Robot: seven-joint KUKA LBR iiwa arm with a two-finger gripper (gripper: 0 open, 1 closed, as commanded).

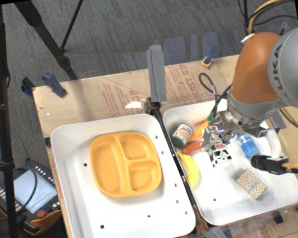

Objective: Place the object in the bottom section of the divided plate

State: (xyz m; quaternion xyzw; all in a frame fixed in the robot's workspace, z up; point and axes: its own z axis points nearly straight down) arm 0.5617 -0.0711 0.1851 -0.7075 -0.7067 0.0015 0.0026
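Over the right bin (276,201) we see the gripper (216,143) low among crowded things: a small can (183,133), an orange piece (199,131), a yellow banana-like shape (189,169) against the divider and a blue item (248,146). A patterned box (251,184) lies apart, its long axis slanting toward the near right corner. Across in the left bin (83,234) the divided plate (125,163) sits with bare floor all round. We cannot tell the gripper's state, nor which object is meant.
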